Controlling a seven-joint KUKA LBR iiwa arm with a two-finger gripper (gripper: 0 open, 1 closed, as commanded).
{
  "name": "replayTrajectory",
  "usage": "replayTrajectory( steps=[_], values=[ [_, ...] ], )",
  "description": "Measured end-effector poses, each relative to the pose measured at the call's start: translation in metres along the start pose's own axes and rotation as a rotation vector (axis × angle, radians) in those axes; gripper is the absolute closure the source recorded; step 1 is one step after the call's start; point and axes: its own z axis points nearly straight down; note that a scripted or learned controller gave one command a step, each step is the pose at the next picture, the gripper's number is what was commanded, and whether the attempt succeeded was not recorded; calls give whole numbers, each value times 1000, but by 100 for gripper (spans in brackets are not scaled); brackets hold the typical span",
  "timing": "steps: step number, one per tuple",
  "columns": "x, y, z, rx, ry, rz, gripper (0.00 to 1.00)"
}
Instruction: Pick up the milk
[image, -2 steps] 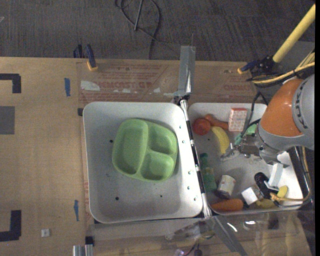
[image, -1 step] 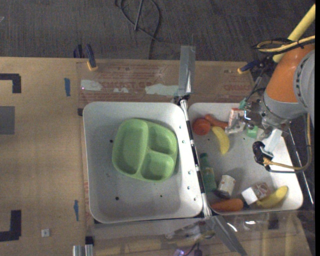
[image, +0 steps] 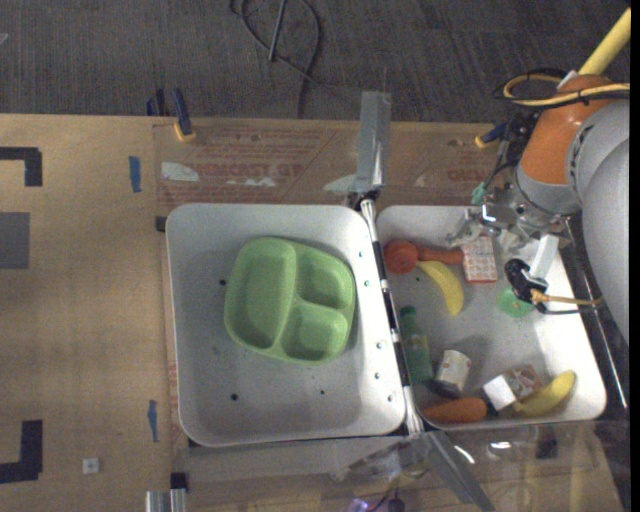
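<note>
A small white and brown carton, which looks like the milk, lies on its side near the front of the right bin. It rests between a carrot and a yellow banana. My gripper hangs over the far part of the same bin, well behind the carton. A pink and white checkered box sits right at its lower end; whether the box is held cannot be made out.
The right bin also holds a red round toy, a second banana, a green bottle, a small can and a green scrap. A green divided plate lies in the left bin.
</note>
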Motion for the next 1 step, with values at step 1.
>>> replayTrajectory(
  steps=[1],
  values=[
    [0,-1,-7,4,-3,-2,100]
  ],
)
